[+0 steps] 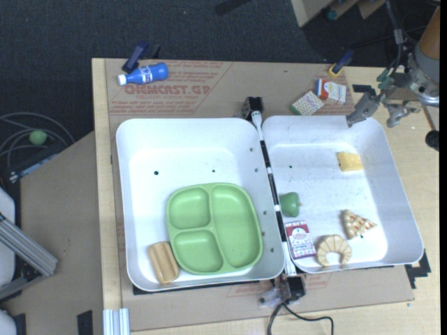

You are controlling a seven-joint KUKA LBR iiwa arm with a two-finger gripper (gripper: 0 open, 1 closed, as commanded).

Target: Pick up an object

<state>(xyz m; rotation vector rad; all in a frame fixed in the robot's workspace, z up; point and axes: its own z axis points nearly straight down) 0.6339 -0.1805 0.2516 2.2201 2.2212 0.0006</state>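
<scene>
Basically, nothing had been picked up yet; every candidate was seen lying loose in the bins. Nearest the camera, a tan bread-like block [163, 262] lay in the left bin [133, 187], touching the front-left corner of the green divided plate [212, 227]. In the right bin [391, 215], along its near edge, a small red-and-white packet [299, 239] was set by the divider, a croissant [334, 250] just beside it, and a pizza-slice toy [357, 223] a little behind that. A green apple-like piece [288, 202] rested against the divider further back, and a yellow sponge-like block [349, 161] lay alone toward the far right of that bin. The tool [377, 110] was seen at the far right corner of the right bin, above its rim, fingers spread apart with nothing between them. It was well apart from all items; the yellow block was judged the closest. On the table [105, 187] beyond the bins, small cards [318, 96] and a blue bottle [143, 75] were noted. The approach, descent, closing and lift were all judged left to do.
</scene>
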